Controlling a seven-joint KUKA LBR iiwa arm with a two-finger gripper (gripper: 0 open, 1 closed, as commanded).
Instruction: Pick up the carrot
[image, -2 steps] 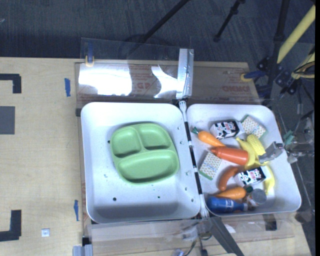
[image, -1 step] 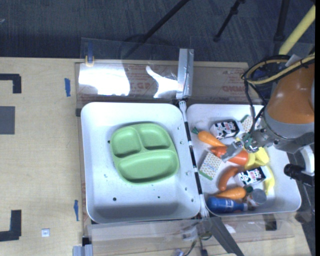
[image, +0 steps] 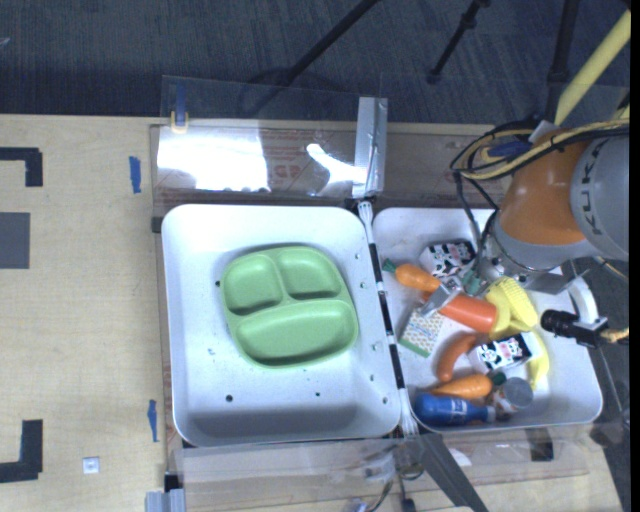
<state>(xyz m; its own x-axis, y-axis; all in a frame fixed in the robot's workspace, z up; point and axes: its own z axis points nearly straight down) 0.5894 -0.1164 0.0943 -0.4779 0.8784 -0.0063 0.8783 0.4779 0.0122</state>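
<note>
A small orange carrot (image: 416, 278) with a green stub at its left end lies at the upper left of the right bin (image: 580, 400). My gripper (image: 455, 293) hangs just right of and below the carrot, reaching down from the orange-banded wrist (image: 535, 205). Its tip is over a red-orange piece (image: 470, 312). Nothing is visibly held. A second orange, carrot-like piece (image: 466, 385) lies near the bin's front.
Around the gripper, the right bin holds yellow bananas (image: 516, 305), two cow-patterned boxes (image: 450, 257), a speckled card (image: 423, 333), an orange sausage (image: 455, 350) and a blue bottle (image: 450, 409). The left bin (image: 190, 300) holds a green divided plate (image: 288, 302).
</note>
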